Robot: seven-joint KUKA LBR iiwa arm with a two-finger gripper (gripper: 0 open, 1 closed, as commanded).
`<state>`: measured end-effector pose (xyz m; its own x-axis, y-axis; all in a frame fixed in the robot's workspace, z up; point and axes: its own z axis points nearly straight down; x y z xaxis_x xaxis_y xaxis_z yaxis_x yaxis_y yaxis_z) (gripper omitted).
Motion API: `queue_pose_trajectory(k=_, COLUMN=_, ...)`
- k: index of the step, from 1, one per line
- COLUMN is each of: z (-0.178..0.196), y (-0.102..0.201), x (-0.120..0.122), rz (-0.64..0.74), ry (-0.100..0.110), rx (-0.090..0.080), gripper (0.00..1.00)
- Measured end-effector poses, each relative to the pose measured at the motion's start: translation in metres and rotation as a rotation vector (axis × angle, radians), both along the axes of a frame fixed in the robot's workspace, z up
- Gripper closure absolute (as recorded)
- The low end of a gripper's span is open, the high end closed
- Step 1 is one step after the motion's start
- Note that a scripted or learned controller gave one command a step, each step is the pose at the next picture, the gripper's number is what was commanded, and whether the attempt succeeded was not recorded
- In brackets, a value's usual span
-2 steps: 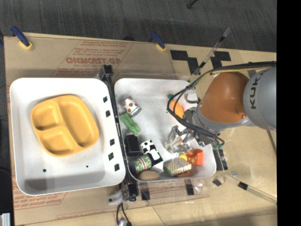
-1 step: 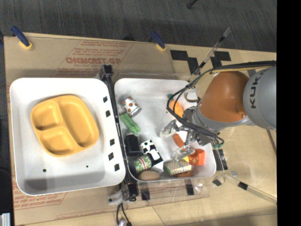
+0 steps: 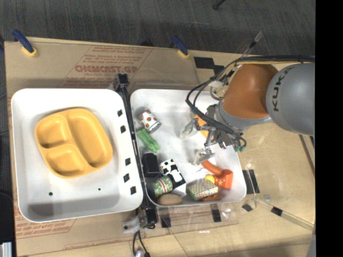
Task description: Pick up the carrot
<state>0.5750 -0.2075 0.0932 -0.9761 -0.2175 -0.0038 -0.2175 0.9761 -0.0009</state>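
Cardboard-topped bench point(image 3: 80, 63) under two white bins point(image 3: 24, 159).

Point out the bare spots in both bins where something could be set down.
Left bin: bare strip below the yellow tray. Right bin: bare upper floor, above the can and gripper. Crowded: its lower end, around the carrot.

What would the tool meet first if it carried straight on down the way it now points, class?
Probably the bare floor of the right bin, just up from the carrot. The tool points down into that bin, with the carrot slightly toward the near wall. Depth is hard to judge from above.
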Motion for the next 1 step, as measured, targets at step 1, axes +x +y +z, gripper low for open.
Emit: queue_pose_trajectory(k=1, z=0.0112, y=0.0011, x=0.0019, rz=0.006, ry=-0.004, rx=-0.001, gripper=1.0)
